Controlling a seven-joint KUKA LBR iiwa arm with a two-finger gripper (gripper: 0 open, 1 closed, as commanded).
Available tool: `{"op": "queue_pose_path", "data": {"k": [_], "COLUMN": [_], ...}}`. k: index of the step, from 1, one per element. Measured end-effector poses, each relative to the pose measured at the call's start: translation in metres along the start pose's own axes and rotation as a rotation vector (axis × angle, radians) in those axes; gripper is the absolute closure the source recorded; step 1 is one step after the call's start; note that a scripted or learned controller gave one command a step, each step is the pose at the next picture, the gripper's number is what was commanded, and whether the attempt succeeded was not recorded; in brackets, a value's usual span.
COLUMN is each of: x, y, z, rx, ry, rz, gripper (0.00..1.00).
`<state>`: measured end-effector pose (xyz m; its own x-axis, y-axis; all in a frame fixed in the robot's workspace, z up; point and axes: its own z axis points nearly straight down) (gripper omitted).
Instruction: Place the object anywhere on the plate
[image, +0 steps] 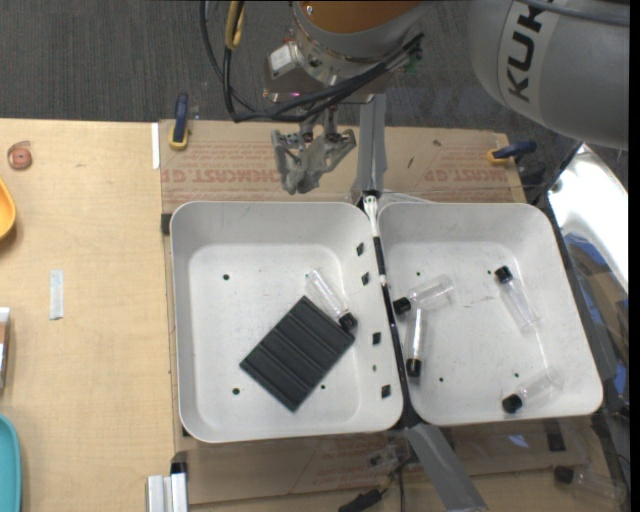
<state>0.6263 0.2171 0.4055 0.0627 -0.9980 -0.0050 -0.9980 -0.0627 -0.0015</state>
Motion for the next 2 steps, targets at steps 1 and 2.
{"op": "queue_pose_path", "data": {"k": [1,2], "x": [-0.0091,-0.0073], "y": [-0.0346,-0.0364], "z": [-0.0357,-0.0436], "rx": [0.000,0.000], "ry": [-0.001,-0.006], "rz": [-0.397,-0.388], "gripper": [1.00,1.00]}}
